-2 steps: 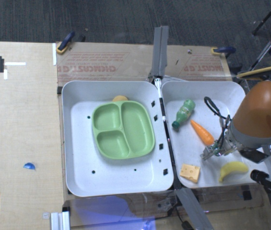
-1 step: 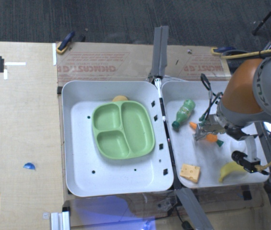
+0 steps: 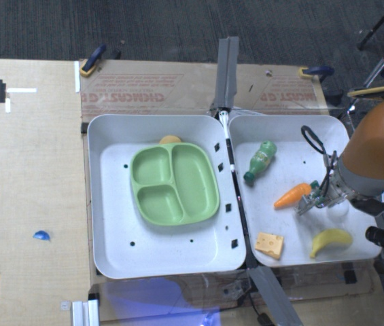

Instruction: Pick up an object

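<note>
- The gripper point(image 3: 312, 202) sits low in the right bin point(image 3: 283, 131), toward 3 o'clock, its tip just beside the thick end of the carrot point(image 3: 292, 196), perhaps touching it.
- Whether the tool is wide, narrow or clamped on anything I cannot tell; the tip is small and cluttered with cable.
- The carrot lies near the bin's middle, pointing toward 8 o'clock, and looks like the likely target. I judge it a light, stiff plastic toy, smooth and tapered, so it may squirt out of a pinch; the thick end, across its width, is the safest hold.
- The banana point(image 3: 330, 240) lies at 5 o'clock of the carrot, near the bin's front wall. Curved and probably light; grip across its middle.
- The cheese point(image 3: 270, 244) sits at 7 o'clock, near the front left corner. Its flat faces should hold well.
- The bottle point(image 3: 259, 161) lies on its side at 11 o'clock, cap toward 7 o'clock. Round and likely to roll; take it across the body.
- The bin floor is smooth white plastic, so things may slide when nudged.
- Room around the carrot is fair: the other things are well apart from it, though a black cable loops near the arm point(image 3: 375, 148).
- The left bin point(image 3: 110, 202) holds a green tray point(image 3: 175, 182) with a small yellow thing point(image 3: 170, 140) at its 12 o'clock edge.
</note>
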{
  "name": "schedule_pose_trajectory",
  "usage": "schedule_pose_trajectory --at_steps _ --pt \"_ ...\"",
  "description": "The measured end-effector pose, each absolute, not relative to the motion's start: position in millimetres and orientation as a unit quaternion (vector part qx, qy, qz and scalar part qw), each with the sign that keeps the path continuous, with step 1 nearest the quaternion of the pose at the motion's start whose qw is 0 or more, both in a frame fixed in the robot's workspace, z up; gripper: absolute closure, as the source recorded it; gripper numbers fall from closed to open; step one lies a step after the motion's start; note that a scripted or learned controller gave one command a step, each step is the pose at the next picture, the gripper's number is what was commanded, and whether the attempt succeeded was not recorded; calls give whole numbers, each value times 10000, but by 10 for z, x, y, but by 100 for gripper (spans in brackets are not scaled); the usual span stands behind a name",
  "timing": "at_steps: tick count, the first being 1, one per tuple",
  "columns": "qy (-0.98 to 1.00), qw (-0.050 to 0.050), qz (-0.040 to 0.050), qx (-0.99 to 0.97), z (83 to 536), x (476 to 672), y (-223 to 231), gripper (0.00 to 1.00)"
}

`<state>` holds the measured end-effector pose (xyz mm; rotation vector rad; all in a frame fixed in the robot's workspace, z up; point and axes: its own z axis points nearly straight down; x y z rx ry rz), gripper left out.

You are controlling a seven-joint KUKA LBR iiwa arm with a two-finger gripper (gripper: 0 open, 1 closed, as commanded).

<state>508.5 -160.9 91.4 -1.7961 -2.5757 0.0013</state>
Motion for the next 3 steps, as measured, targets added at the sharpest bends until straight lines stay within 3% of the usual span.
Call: schedule_pose_trajectory --at_steps 1,2,3 --pt "-7149 1 7 -6992 911 5335 -1173 100" --pt "-6833 -4 11 -7301 1915 6061 -675 100" --pt "-6831 -1 17 -7303 1909 6058 -676 0"
